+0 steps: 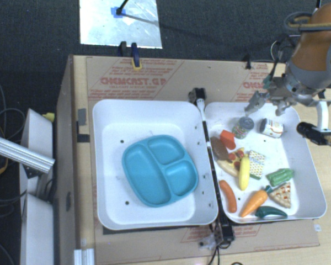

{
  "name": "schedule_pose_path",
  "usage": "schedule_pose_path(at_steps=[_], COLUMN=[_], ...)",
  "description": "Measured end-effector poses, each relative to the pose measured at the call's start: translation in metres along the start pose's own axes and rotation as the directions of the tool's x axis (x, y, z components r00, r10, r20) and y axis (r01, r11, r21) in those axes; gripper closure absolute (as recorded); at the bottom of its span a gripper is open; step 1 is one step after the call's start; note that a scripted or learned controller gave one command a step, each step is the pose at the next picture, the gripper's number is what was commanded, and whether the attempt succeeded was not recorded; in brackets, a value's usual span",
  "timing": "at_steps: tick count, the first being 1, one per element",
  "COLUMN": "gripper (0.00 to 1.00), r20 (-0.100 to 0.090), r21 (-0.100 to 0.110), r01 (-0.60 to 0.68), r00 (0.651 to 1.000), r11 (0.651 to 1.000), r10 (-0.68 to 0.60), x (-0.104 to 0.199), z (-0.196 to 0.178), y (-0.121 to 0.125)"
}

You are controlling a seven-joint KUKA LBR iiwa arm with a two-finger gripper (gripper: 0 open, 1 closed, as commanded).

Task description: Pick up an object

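Toy food, the stuff to be picked from, lies heaped in the right bin [306, 164] at the right of the frame; nothing has been lifted yet, as far as I can judge. Biggest on the desk [154, 76] is the left bin [107, 120], holding a blue divided plate [159, 170] at centre frame. The grey and orange arm [319, 43] leans in from the upper right, and its tool [271, 102] hangs over the top edge of the right bin with its two fingers spread apart and nothing between them.

Among the pile, going down in size: a yellow banana [244, 171], an orange carrot [254, 202], a pizza slice [281, 193], a green pepper [279, 176], a small grey can [243, 127] and a little white carton [271, 127]. The can and carton sit just below the tool.

This looks like the approach step. Next it would need to settle over one piece, likely the can or carton, drop straight down and close around it.
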State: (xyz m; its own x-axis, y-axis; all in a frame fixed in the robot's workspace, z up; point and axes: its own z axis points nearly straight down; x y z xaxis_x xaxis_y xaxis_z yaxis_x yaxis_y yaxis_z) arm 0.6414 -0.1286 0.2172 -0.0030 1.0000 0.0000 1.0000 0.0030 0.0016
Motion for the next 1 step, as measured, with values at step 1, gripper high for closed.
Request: schedule_pose_path(at_steps=[1], gripper=[0.0], r20=[-0.001], r21=[0.003], r01=[0.001], r00=[1.0], r11=[1.0], r10=[-0.001], x=[0.0399], z=[0.0873], y=[-0.0434])
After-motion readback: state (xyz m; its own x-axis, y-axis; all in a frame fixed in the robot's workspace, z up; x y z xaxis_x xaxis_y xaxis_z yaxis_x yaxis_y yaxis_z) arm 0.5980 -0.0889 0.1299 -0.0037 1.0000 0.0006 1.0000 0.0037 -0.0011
